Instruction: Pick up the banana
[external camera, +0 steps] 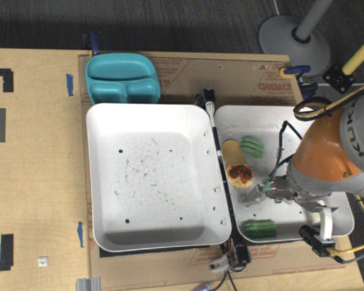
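Camera view: 2 shallow white plastic bins on the worktop. Right bin [273, 115] holds the toys. Banana [231, 151]: a smooth, pale tan, stubby shape near the bin's left wall, long axis running roughly up-down in frame. Jaws [258, 192] sit lower and to the right of it; whether apart or together I cannot tell. Just below the banana lies a red-topped pastry [239, 174]; beside it a ribbed green piece [252, 146]; a green cucumber [259, 227] lies near the front wall.
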Robot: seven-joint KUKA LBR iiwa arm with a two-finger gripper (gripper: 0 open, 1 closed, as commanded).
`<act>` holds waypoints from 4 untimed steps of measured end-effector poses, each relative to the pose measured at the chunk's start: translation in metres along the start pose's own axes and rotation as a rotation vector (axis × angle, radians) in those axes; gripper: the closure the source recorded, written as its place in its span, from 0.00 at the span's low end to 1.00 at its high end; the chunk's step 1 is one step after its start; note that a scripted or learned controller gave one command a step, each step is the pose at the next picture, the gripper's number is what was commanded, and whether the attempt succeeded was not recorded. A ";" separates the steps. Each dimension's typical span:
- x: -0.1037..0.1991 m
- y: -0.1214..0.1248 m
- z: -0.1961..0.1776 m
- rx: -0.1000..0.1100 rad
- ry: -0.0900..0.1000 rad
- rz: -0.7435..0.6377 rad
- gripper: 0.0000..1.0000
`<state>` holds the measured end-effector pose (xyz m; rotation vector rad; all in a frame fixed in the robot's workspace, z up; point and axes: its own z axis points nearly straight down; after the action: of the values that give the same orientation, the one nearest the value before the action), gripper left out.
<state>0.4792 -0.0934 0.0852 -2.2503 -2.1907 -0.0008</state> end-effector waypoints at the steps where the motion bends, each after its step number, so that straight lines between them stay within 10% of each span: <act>1: 0.013 0.107 -0.100 -0.002 -0.001 0.080 0.00; 2: 0.092 0.068 -0.100 0.002 0.000 -0.172 0.00; 4: 0.281 -0.008 -0.046 0.003 0.000 -0.087 0.00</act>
<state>0.4784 0.1877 0.1311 -2.1521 -2.2847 0.0030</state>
